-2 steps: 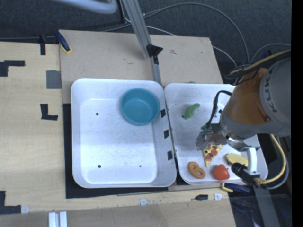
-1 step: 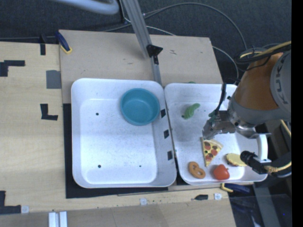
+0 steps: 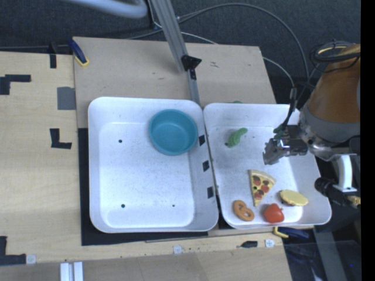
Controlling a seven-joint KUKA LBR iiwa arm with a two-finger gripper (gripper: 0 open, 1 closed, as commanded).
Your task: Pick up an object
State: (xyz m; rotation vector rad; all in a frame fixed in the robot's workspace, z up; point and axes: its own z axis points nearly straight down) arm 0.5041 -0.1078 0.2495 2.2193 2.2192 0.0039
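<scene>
Overhead slanted view of a bench carrying two shallow white bins side by side. The left bin (image 3: 111, 209) contains one item: a single blue bowl (image 3: 173, 132), upright, sitting in the bin's far right corner, close to the wall shared with its neighbour.

The right bin (image 3: 225, 119) contains five small food-shaped objects. One green piece (image 3: 237, 136) lies alone in the far half of the bin. The other four cluster along the near edge: one pizza slice (image 3: 260, 185), pointed end toward the near rim; one brown pretzel (image 3: 242, 210) near the bin's near left corner; one red tomato-like piece (image 3: 273, 213) just beside the pretzel and below the slice's tip; and one yellow and brown piece (image 3: 293, 198) just right of the tomato, near the right wall.

One arm, grey with an orange band, enters from the right. Its gripper (image 3: 273, 154) hangs over the right bin, between the green piece and the pizza slice and apart from both. Nothing is visible between its tips, and whether the claw is spread or clenched cannot be told from this angle.
</scene>
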